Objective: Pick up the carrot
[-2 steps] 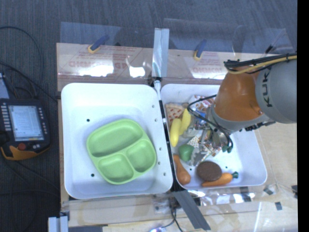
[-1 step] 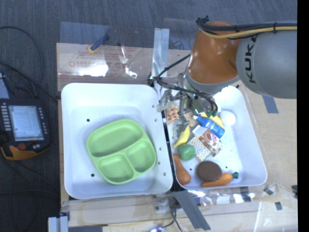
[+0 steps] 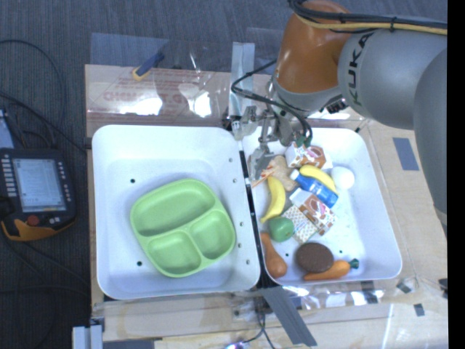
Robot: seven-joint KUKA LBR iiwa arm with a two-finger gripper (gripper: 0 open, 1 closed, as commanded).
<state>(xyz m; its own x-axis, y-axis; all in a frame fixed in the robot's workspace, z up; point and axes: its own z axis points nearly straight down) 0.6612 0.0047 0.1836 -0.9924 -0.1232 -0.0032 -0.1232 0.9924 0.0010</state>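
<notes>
Here my pincer (image 3: 267, 142) hangs over the right bin's (image 3: 378, 231) far-left corner; whether it's wide or narrow I cannot tell. The carrot (image 3: 328, 270) lies well apart at the near edge, touching a brown cookie (image 3: 314, 256).

orange carrot (image 3: 328, 271), green divided plate (image 3: 183, 227), yellow banana (image 3: 275, 198)

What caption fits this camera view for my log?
Gripper hovers over the right bin's far left corner; carrot lies untouched at the near edge.
</notes>
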